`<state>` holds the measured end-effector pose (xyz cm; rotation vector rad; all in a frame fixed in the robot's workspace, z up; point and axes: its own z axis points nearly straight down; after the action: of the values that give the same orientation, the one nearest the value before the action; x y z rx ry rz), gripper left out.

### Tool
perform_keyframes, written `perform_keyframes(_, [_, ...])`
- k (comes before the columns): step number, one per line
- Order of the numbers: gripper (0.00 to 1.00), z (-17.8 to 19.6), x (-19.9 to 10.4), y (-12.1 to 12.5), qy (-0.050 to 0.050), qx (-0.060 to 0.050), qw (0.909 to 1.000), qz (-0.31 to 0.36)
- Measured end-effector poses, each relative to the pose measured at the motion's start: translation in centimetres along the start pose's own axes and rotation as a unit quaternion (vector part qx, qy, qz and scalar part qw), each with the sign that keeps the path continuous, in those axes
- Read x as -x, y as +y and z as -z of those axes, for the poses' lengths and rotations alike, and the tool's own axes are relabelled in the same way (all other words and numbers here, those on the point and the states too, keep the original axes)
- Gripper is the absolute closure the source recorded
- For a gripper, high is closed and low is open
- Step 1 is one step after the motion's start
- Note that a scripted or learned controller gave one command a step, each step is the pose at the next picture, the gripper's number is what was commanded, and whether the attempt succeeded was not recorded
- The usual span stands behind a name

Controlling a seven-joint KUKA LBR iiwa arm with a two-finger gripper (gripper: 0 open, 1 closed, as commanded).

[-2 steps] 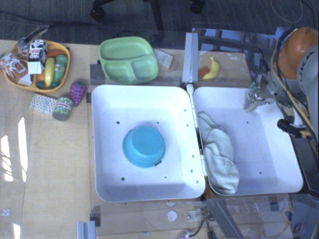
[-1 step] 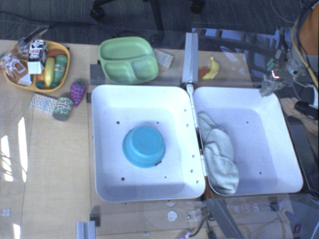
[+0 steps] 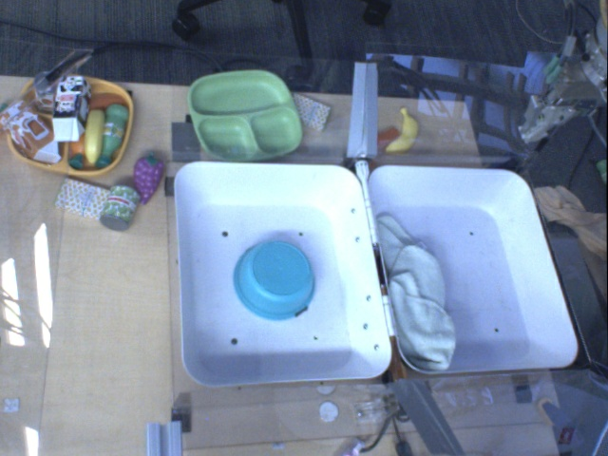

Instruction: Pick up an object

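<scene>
**A:** While nothing is hanging over either bin, I'm weighing two candidates. A blue bowl [image 3: 275,279] is lying upside down just below the middle of the left bin [image 3: 195,255]. A pale cloth [image 3: 418,297] is bunching along the nine o'clock wall of the right bin [image 3: 503,207].

**B:** And the pincer, is it spread or pressed together?

**A:** I cannot tell. Some blurred hardware with cables [image 3: 556,103] is sitting out at two o'clock, beyond the right bin, and it's too smeared to read.

**B:** So what's worrying you?

**A:** The bowl, mostly. It's showing only its smooth, rounded back, so I'm judging that a straight-down pinch would be sliding off the curve, or shoving the bowl across the slick floor towards twelve o'clock.

**B:** The cloth is looking friendlier, then?

**A:** Softer, yes, but it's hugging the divider between the bins. I'm thinking a descent there risks one side landing on the rim at nine o'clock. A shallow nip could also be catching just a fold, which would be slipping free on the lift.

**B:** And the clutter on the counter [image 3: 85,331]?

**A:** It's lying well apart at ten o'clock, so I'm not counting it as trouble.
</scene>
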<state>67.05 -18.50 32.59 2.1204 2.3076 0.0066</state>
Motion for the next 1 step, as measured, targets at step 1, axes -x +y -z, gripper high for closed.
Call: perform_keyframes(1, [1.0,-4.06,-0.33,-0.05,0.0,-0.002,1.0,0.003])
